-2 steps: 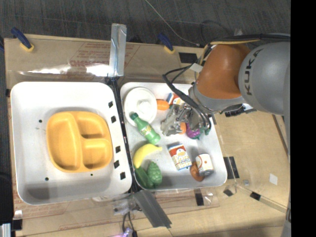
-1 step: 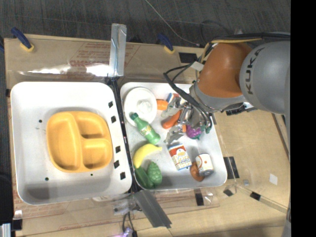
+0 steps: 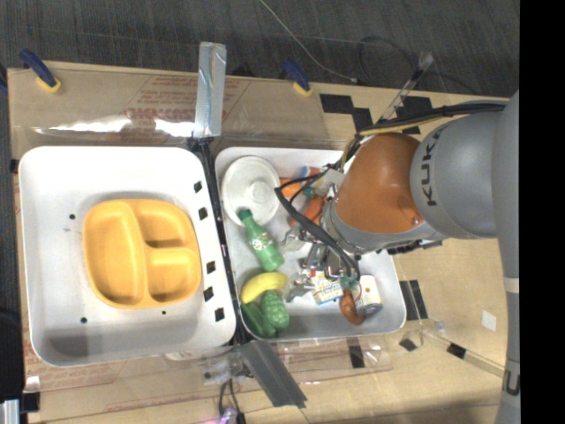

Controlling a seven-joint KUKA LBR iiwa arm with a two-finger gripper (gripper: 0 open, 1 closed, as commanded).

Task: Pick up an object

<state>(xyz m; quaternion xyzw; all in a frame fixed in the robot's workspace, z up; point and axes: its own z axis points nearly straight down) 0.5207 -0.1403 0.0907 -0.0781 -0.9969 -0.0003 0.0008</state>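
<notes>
Bottle (image 3: 261, 241) lies just left of the hand (image 3: 315, 268).
Hand's grip state cannot be told; banana (image 3: 263, 285) below the bottle.

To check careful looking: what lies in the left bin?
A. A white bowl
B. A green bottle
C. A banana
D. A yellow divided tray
D: the yellow divided tray sits alone in the left bin; the green bottle lies in the right bin.

Cardboard-covered bench (image 3: 106, 104), two white bins (image 3: 35, 237) side by side
</notes>
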